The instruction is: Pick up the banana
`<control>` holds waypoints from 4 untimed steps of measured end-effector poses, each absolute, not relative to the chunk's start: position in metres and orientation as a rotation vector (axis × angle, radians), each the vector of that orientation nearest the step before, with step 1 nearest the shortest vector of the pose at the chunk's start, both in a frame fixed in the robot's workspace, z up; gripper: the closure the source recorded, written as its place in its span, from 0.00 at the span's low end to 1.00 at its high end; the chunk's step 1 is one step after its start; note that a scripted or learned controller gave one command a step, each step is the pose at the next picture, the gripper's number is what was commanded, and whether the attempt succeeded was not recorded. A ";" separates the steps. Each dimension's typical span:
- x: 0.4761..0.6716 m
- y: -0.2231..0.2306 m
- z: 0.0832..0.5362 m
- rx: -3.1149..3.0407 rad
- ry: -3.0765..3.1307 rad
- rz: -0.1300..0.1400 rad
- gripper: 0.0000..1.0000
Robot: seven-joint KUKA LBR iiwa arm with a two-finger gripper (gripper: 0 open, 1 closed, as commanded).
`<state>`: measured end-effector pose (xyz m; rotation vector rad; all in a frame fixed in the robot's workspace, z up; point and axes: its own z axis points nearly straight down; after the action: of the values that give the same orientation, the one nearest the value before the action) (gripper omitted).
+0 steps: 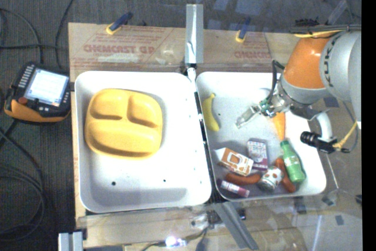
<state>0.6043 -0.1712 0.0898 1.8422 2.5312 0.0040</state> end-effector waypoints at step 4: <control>0.576 -0.176 0.098 1.153 2.920 0.006 0.00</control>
<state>0.5760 -0.1762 0.0985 1.1529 2.9201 0.0058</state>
